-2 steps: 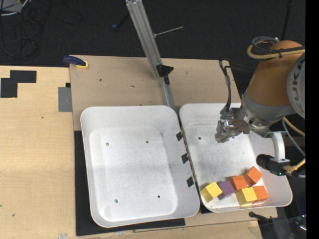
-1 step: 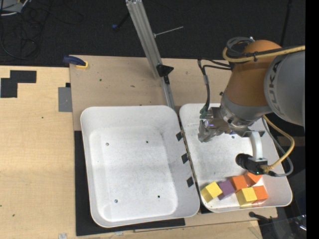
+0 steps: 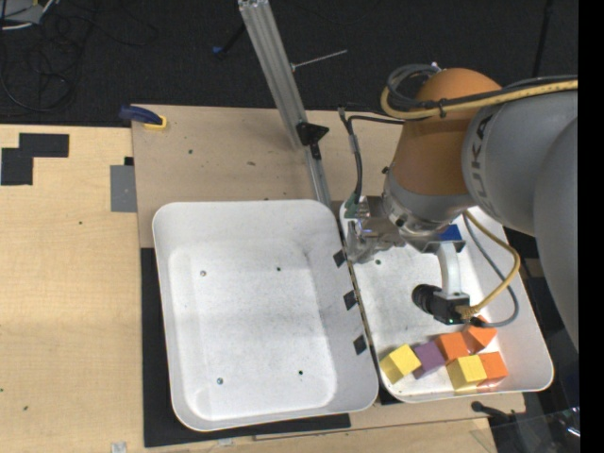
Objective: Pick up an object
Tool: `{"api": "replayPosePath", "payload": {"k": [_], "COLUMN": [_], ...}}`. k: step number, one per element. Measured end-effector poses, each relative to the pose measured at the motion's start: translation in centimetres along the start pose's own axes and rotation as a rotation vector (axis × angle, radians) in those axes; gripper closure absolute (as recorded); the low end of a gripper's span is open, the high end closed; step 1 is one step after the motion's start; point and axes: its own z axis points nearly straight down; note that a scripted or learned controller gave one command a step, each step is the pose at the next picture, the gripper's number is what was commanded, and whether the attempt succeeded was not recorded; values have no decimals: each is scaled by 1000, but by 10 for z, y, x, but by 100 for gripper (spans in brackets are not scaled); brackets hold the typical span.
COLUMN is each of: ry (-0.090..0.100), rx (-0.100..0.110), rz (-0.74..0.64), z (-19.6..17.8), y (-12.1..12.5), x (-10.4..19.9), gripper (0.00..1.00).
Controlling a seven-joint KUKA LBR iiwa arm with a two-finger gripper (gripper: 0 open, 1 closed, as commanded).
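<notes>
Camera view: purple block lies long axis diagonal among cubes in the right bin; whether the gripper is clenched cannot be told.

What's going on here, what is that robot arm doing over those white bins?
A grey KUKA arm with an orange band reaches in from the right, and its gripper sits over the right bin, near its upper left corner. A cluster of small blocks, yellow, purple and orange, lies at that bin's near edge, apart from the gripper. Nothing is visibly held, so no object has been picked up yet. The left bin sits alongside.
</notes>
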Motion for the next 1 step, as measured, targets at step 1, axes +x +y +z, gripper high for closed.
{"api": "replayPosePath", "payload": {"k": [1], "ry": [0], "rx": [-1], "rz": [0], "z": [-12], "y": [7], "x": [47], "gripper": [100]}}
